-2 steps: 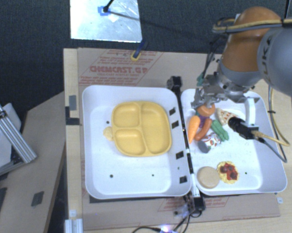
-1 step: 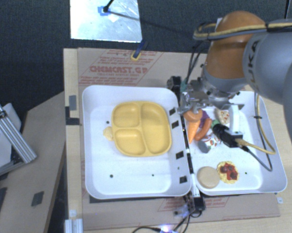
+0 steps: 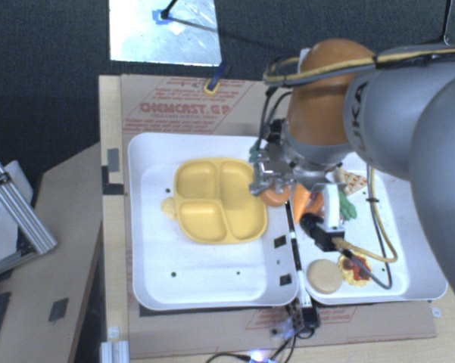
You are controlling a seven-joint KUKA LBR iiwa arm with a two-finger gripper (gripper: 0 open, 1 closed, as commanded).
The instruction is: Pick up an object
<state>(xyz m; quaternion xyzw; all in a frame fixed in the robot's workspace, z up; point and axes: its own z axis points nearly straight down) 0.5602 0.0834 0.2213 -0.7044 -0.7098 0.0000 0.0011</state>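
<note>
A yellow divided plate (image 3: 215,200) lies in the left white bin (image 3: 159,278). My gripper (image 3: 269,184) hangs low over the seam between the two bins, at the plate's right edge. Right under it sits a small orange round piece (image 3: 274,198), partly hidden by the gripper. An orange carrot-like toy (image 3: 301,201) lies just to its right in the right bin (image 3: 420,278). The arm's wrist covers the fingers from above.
The right bin also holds a white and green item (image 3: 341,204), a tan round cookie (image 3: 325,276), a red and yellow toy (image 3: 356,271) and a pizza-like slice (image 3: 353,180). A small yellowish bit (image 3: 168,206) lies left of the plate. The arm's bulk covers the right bin's back part.
</note>
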